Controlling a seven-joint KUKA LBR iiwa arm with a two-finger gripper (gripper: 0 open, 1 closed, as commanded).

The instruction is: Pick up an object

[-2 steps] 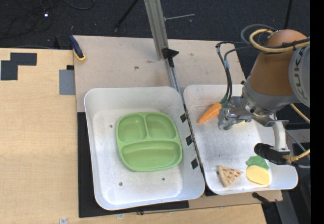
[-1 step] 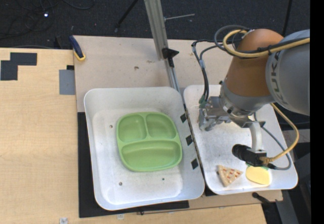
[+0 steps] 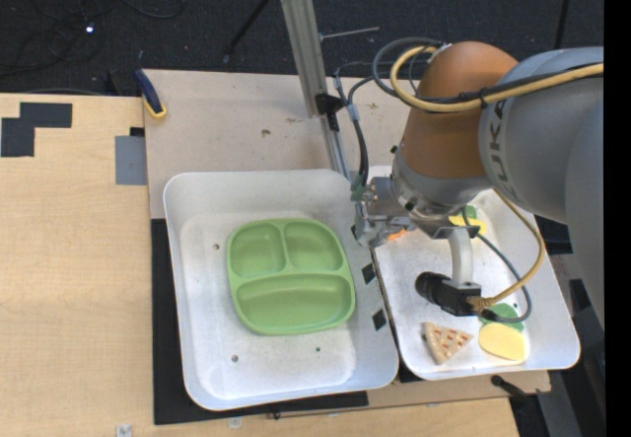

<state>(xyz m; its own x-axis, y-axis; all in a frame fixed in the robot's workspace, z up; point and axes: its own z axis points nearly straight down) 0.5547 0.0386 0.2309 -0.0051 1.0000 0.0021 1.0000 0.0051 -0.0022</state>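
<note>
The pizza slice (image 3: 446, 341) was seen nearer than, and right of, the tool (image 3: 383, 224), whose state could not be told.

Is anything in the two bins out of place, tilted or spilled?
Nothing stands out. The green divided plate lies flat in the left bin. The pizza slice and the yellow piece lie side by side in the right bin.
</note>
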